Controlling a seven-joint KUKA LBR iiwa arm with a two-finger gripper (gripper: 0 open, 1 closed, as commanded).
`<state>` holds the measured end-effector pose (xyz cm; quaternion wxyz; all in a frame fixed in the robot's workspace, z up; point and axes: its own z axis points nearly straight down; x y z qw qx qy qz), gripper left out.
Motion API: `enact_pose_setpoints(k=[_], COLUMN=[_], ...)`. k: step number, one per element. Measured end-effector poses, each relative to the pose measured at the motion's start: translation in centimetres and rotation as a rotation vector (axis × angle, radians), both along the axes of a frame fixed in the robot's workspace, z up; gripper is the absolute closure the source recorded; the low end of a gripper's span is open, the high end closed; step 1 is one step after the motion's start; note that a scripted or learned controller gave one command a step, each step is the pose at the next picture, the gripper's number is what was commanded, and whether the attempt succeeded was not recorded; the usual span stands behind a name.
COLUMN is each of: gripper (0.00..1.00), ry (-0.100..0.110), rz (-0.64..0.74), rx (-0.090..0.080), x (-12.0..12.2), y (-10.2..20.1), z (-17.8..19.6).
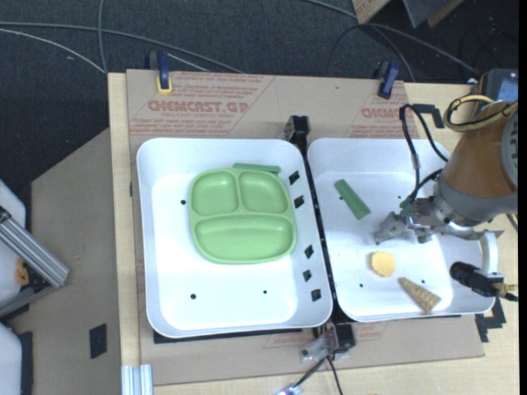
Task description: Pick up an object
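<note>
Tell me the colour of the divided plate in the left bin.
Light green; the plate shows best in the camera view.

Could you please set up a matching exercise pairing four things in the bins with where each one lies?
Things:
1. green divided plastic plate
2. flat green rectangular block
3. round yellow disc
4. tan ridged cone

Places:
A. right bin, near its front edge
B. left bin
C. right bin, upper part, left of the gripper
D. right bin, middle, just below the gripper

Pairs: 1-B, 2-C, 3-D, 4-A
</note>
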<state>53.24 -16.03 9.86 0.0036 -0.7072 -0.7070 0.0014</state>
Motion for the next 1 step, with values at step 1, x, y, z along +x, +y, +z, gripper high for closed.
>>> enact_pose_setpoints(k=[1], gripper=[0.0], ry=[-0.003], rz=[0.001], rx=[-0.001], x=[-0.03], y=[0.07], z=[-1.46])
